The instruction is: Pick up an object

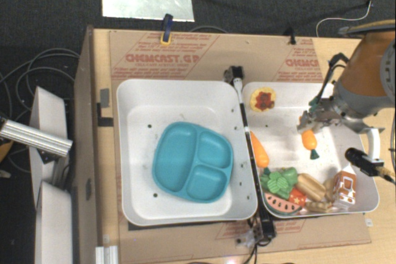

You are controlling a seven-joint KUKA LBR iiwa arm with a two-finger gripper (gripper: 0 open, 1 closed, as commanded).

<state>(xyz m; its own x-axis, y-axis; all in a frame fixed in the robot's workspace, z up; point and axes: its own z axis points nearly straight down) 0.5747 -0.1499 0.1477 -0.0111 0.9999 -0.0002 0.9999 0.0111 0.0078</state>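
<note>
Small orange toy carrot [309,141], green tip down, mid right bin [284,133], beneath gripper [314,119]

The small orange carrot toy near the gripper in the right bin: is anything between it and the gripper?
Nothing visible. The gripper hangs just above the small carrot toy, which lies apart from the pile of toy food at the right bin's near end.

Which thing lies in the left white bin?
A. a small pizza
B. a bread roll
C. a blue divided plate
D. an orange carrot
C: the blue divided plate lies alone in the left bin, while the toy foods, such as the small pizza and the carrot, are all in the right bin.
</note>
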